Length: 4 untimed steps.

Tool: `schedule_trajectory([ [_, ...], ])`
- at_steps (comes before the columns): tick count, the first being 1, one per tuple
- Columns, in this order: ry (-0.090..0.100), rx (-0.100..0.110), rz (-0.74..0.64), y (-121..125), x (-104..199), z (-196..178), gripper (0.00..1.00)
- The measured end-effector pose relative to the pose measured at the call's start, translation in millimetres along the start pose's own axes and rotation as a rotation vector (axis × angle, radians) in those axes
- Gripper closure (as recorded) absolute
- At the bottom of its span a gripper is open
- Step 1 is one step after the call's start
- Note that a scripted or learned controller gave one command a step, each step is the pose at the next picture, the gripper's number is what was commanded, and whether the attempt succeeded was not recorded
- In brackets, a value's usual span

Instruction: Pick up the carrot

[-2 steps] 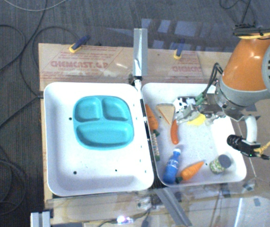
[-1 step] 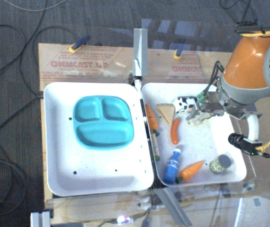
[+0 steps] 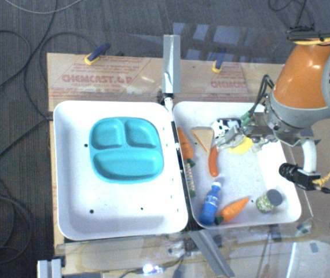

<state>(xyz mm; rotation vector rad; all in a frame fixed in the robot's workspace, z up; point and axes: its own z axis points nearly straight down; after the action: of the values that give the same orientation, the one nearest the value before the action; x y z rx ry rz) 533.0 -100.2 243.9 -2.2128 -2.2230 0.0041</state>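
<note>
- Arm (image 3: 304, 80): grey with an orange band, reaching in from the right over the upper right corner of the right bin (image 3: 281, 172).
- Gripper (image 3: 233, 135): low over the upper middle of the right bin, pointing left; whether its fingers are spread or pressed together cannot be told, and nothing is seen between them.
- Yellow item (image 3: 241, 147): just below the gripper, partly hidden by it.
- Black-and-white item (image 3: 226, 123): just above the gripper tip, near the bin's back wall.
- Carrots: three orange pieces lie in the right bin. One (image 3: 213, 161) lies upright in the middle, below and left of the gripper; one (image 3: 185, 144) lies along the left wall; one (image 3: 234, 209) lies tilted near the front edge.
- Wedge (image 3: 203, 137): tan, between the left and middle carrots.
- Bottle (image 3: 211, 202): blue with a white cap, touching the front carrot's left end.
- Jar (image 3: 269, 201): small, dark lid, front right corner.
- Left bin (image 3: 72, 213): holds a blue tray (image 3: 127, 149) with three compartments.
</note>
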Motion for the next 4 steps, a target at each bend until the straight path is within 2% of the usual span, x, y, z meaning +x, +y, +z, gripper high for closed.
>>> schedule_trajectory([
  [1, 0.000, -0.001, -0.003, -49.8, -27.0, 122.3, 0.00],
  [2, 0.000, -0.002, -0.299, -49.5, -47.8, 131.8, 0.00],
  [3, -0.011, -0.015, -0.388, -45.6, -7.0, 154.1, 0.00],
  [4, -0.009, -0.019, -0.389, -43.7, -5.5, 144.4, 1.00],
])
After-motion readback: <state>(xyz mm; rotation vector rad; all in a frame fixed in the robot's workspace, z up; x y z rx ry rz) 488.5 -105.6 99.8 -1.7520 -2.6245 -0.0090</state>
